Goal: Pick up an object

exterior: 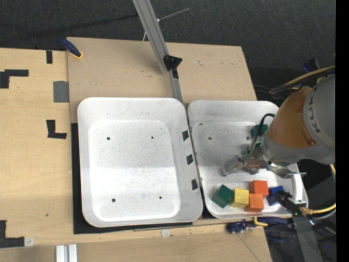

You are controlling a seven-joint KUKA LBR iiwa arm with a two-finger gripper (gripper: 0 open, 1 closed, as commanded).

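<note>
You've got the desk [136, 64] carrying two white bins side by side; the left bin [133, 160] has nothing on its floor, and the right bin [229, 119] holds all the things. The arm [305, 124] comes in from the right, its orange band over the right bin's far side. Its hand [240, 165] sits low over the middle of the right bin, just above the cluster of blocks and not touching any that you can see. You cannot tell whether the hand is open or closed; it's blurred and dark against the bin floor, and nothing shows between its tips. The things to pick are bunched at the near edge of the right bin: green block [222, 195], yellow block [241, 196], an orange block [259, 188] with a second orange block [255, 202] just in front, and a blue piece [275, 191] beside them, all touching or nearly so. Risks from here, as a judgement: blocks packed that tight mean the hand may land on a seam and wedge two apart instead of gripping one. They're also hard against the bin's rim, so one side of the hand could hit the wall on the way down. A tilted green block may slip out.
</note>
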